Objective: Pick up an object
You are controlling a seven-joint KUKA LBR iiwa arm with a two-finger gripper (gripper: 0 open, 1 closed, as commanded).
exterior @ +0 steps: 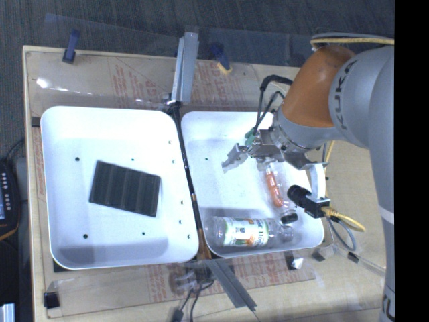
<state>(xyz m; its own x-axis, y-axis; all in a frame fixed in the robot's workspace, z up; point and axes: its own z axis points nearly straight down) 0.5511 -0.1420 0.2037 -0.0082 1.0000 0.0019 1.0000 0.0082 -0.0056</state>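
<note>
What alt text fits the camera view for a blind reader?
A grey arm with an orange band reaches from the right over the right white bin, its pincer above the bin floor. A clear plastic bottle with a green label lies along that bin's near wall beside a small orange tube; a dark ribbed rectangular pad lies in the left white bin.

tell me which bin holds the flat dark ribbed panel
The left bin: the dark panel lies flat there. The right bin holds a clear bottle instead.
</note>
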